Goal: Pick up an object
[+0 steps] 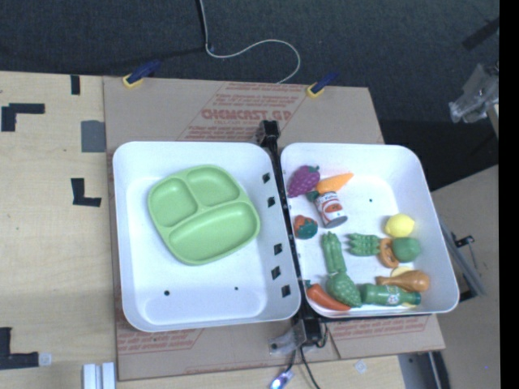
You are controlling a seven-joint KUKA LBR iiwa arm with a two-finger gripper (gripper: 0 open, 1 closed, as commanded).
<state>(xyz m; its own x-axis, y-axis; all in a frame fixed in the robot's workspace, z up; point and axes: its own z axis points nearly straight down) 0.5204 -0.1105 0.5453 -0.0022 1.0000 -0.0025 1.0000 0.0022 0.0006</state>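
Up near the view's right edge, outside both bins: the gripper (474, 100), grey and blurred, gripping nothing; impossible to tell whether wide or narrow. Parked there, probably, to leave the camera an open look at the bench. Below it and toward the view's left, piled in the right bin (422, 177): toy foods, all candidates for picking, with a yellow lemon (399, 225) nearest, then a small can (331, 207) and purple grapes (302, 179). Farther off, in the left bin (130, 217), a green divided tray (204, 213). Along the right bin's lower wall, overlapping pieces, hard to separate or name.
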